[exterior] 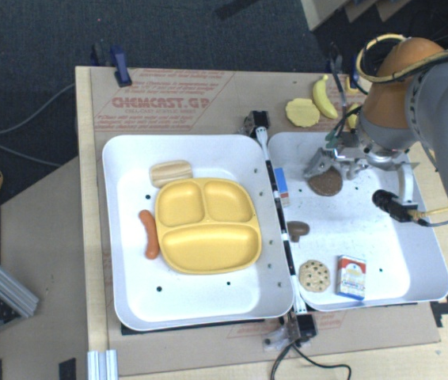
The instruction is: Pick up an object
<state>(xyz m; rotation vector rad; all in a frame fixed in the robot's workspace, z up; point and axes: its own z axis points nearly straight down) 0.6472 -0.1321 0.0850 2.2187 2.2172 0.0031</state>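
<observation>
Clutter in the right bin (414,279) is loose and scattered: a brown round patty (326,184) lies near the bin's upper middle, a small brown lump (297,229) sits close to the divider between the bins, a chocolate-chip cookie (314,275) rests near the lower left corner, and a small red, white and blue box (352,277) lies just beside the cookie on its right. A thin blue item (281,186) lies along the bin's left wall. The gripper (336,162) hangs over the upper part of this bin, directly above and just beside the patty, with the grey arm (438,93) and its orange band (402,74) crowding the upper right corner; whether its fingers are spread or closed cannot be told, and nothing is seen between them. The left bin (129,236) holds a yellow divided tray (206,225) in its middle, a hot dog sausage (149,233) just beside the tray's left edge and a tan bun (171,172) touching its upper left corner. Outside the bins, on the bench (161,101) above the right bin, lie a banana (324,97) and a yellow round piece (302,112). Bare white floor lies in the right bin's centre and lower right, between the patty and the box, and round the tray along the left bin's lower and left walls.
</observation>
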